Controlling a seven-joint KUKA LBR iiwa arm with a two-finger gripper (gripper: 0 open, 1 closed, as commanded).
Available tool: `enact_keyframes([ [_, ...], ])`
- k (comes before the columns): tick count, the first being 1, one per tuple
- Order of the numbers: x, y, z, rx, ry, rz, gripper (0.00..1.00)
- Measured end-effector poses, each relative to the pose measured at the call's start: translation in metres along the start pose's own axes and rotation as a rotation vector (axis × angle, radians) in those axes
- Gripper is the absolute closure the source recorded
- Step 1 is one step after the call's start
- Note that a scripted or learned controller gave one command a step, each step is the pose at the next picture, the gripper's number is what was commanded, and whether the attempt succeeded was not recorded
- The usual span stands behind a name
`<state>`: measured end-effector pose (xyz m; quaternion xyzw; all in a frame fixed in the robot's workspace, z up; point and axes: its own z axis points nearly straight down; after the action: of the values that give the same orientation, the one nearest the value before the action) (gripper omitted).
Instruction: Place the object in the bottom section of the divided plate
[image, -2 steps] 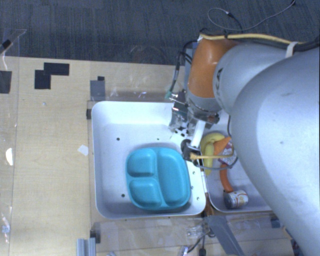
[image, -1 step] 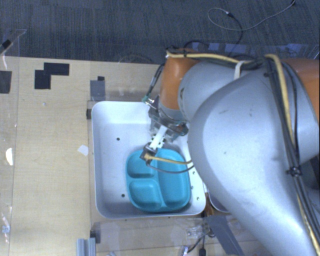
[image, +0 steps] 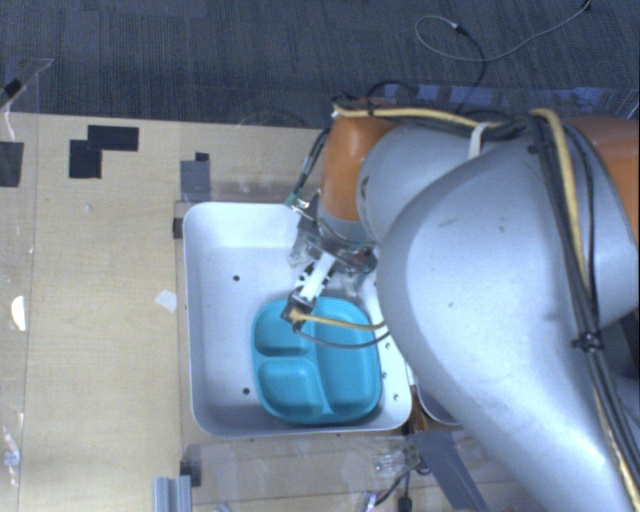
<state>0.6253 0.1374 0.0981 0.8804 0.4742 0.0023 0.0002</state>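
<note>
— Where is the turquoise divided plastic plate (image: 300, 385)?
— Lying flat in the shallow white plastic bin (image: 215, 300), toward its near right corner and close to the front wall.
— And the hand (image: 328, 250)?
— Over the bin's far right part, just beyond the plate's far edge, below the big grey arm (image: 480, 300).
— Open or closed?
— I cannot tell, nor whether it has hold of anything.
— The pale wooden bench (image: 100, 350)?
— Black tape marks (image: 100, 148) at its far left.
</note>
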Motion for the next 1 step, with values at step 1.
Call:
enact_keyframes([
  [1,0.0467,0.0197,0.0078,0.015,-0.011,0.463,0.00],
])
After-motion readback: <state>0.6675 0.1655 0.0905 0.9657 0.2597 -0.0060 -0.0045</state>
